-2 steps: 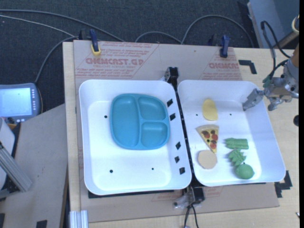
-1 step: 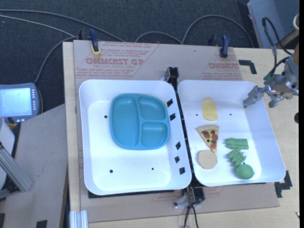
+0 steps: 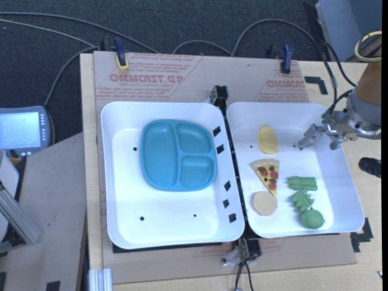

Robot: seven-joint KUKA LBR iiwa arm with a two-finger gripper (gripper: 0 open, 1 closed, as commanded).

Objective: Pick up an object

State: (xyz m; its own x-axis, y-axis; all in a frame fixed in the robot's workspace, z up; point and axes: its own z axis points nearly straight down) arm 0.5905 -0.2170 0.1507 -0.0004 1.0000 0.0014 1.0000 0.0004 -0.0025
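Toy food is what I have to choose from, all of it lying in the right bin (image 3: 339, 162), and any one piece will do. The gripper (image 3: 317, 137) hangs over that bin's far right part, near its far edge, with nothing between its fingers that I can see; how wide they stand I cannot tell from this slanted view.

The nearest candidate is the yellow piece (image 3: 268, 140), a smooth rounded lump like a lemon or a pear, lying toward the bin's far left. I judge it the easiest target: it sits apart from the others, so the fingers can come down either side without nudging a neighbour. I would centre over it, straddle its narrow width and descend until the tips nearly meet the bin floor.

The pizza slice (image 3: 267, 174) and the tan round disc (image 3: 264, 203) lie just beside each other by the bin's left wall; both look flat and thin, hard to get fingers under. Three green pieces sit toward the near right corner: a ridged oblong one (image 3: 302, 183), a knobbly leafy one (image 3: 301, 199) and a smooth ball (image 3: 312, 218), close together, the ball likely to roll away.

The left bin (image 3: 121, 162) holds a blue divided tray (image 3: 179, 155) of glossy plastic.
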